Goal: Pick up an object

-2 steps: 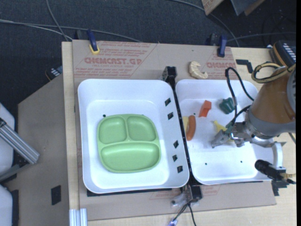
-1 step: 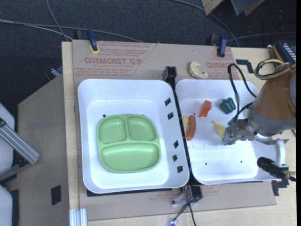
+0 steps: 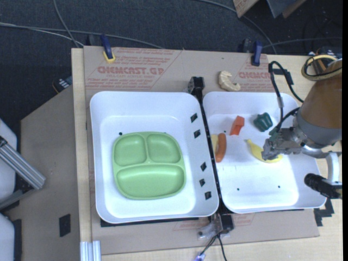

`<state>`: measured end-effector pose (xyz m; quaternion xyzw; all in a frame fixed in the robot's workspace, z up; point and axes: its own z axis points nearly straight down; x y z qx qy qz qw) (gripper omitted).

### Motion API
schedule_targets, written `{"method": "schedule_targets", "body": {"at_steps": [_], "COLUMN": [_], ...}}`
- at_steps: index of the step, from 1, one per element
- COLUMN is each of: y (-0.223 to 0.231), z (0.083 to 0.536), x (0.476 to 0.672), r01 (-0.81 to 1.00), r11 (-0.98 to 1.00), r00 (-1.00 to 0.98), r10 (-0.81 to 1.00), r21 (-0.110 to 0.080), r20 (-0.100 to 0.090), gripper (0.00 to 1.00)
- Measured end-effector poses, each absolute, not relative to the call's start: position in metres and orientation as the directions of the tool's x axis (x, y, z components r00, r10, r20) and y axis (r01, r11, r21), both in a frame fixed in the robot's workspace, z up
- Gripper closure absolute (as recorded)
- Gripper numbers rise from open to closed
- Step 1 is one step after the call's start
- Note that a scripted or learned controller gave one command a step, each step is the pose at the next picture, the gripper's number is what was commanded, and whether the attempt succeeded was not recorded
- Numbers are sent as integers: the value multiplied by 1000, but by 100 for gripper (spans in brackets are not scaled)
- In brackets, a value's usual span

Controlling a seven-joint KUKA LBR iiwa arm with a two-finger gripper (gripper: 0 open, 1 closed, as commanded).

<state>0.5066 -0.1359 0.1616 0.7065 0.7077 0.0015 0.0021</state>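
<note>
The tool (image 3: 270,151) sits low in the right bin (image 3: 283,197), right on top of a yellow banana-shaped toy (image 3: 255,148); I cannot tell its state. Just above it lies a green block (image 3: 263,121), to its left an orange block (image 3: 237,125) and a hot dog (image 3: 220,147).
</note>
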Motion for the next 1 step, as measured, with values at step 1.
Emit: {"method": "schedule_targets", "body": {"at_steps": [1], "y": [-137], "z": [226], "x": [505], "r01": [1000], "r11": [1], "r00": [-1], "r10": [1000], "r21": [8], "r20": [-2], "gripper": [100]}}
